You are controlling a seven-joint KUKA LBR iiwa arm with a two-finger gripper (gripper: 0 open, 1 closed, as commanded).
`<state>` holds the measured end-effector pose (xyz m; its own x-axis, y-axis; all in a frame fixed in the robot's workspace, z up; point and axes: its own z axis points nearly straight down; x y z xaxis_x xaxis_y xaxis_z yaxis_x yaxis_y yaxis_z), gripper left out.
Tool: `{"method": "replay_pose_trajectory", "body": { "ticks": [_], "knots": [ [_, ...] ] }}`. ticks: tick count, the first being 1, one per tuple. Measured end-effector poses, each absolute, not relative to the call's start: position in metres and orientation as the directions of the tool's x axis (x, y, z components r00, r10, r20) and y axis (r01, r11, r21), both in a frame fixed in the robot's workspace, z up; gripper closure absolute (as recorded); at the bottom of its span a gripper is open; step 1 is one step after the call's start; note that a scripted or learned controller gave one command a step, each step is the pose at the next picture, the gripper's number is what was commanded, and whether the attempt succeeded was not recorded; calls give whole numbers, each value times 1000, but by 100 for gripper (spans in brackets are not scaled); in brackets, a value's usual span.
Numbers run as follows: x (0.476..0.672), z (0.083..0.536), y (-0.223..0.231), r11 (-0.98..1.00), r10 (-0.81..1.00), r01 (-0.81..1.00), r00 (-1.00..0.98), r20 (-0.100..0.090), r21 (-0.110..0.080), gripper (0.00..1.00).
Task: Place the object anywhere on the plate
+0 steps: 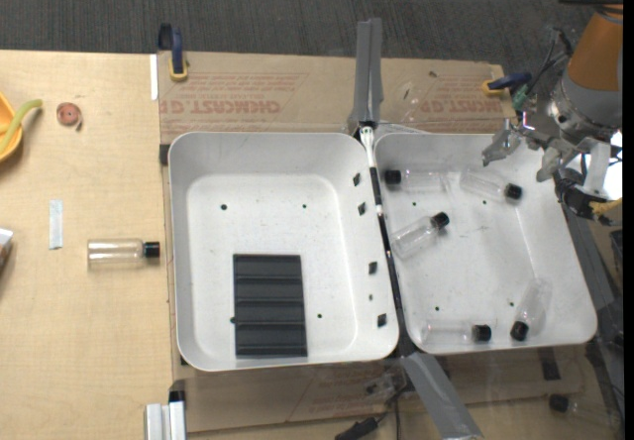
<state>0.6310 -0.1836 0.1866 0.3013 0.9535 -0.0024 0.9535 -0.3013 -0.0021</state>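
Note:
A black ribbed plate point(267, 306) lies flat in the front part of the left bin point(188, 230). Several clear bottles with black caps lie in the right bin point(565, 260): one near its middle left point(416, 233), one at the back left point(421, 177), one at the back right point(488, 186), and two along the front edge point(451, 333) point(532, 307). My gripper point(523, 155) hangs over the back right corner of the right bin, open, with nothing between its fingers. It is above and slightly right of the back right bottle.
Another clear bottle point(119, 251) lies on the wooden bench left of the bins. A yellow object point(8, 126) and a small red disc point(67, 113) sit at the far left. Blue clamps point(170, 50) point(505, 83) hold the cardboard behind the bins.

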Motion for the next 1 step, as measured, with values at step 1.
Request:
{"method": "replay_pose_trajectory", "body": {
  "ticks": [1],
  "knots": [
    [656,239,-215,-293,956,956,293,-2,0,0]
  ]
}}
